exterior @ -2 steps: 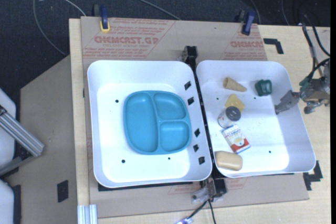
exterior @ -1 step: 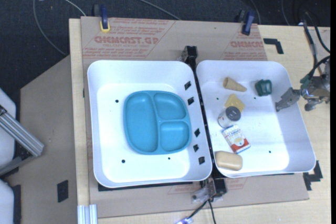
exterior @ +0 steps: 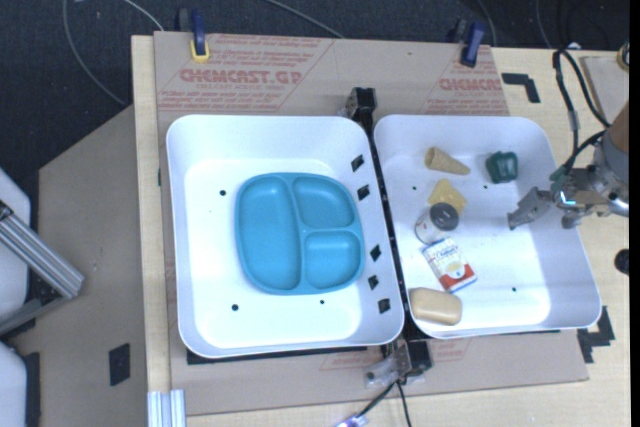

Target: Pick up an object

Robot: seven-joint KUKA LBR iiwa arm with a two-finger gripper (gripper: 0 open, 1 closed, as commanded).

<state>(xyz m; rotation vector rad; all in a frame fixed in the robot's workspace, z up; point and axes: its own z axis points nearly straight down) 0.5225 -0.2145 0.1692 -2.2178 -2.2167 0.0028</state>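
The gripper [exterior: 530,210] reached into the right bin [exterior: 560,305] from its right rim, over the bin's bare floor. Its fingers [exterior: 522,213] looked to be spread apart with nothing between them, though the parts were small and dark and hard to read.

All the loose things lay leftward of the gripper. The green object [exterior: 502,166] sat nearest, just up and left of it, toward the bin's far wall. The tan wedge [exterior: 446,161] lay further left along that same wall, its long axis running roughly left to right. Below the wedge sat a yellow piece [exterior: 446,193], with a small can [exterior: 437,221] touching or nearly touching it. The red-and-white packet [exterior: 449,266] lay below the can, tilted, and the beige block [exterior: 436,306] sat near the bin's front-left corner.

The left bin [exterior: 190,215] held a blue divided plate [exterior: 298,232].

I judged no grasp was yet made; the shortest move would be toward the green object.
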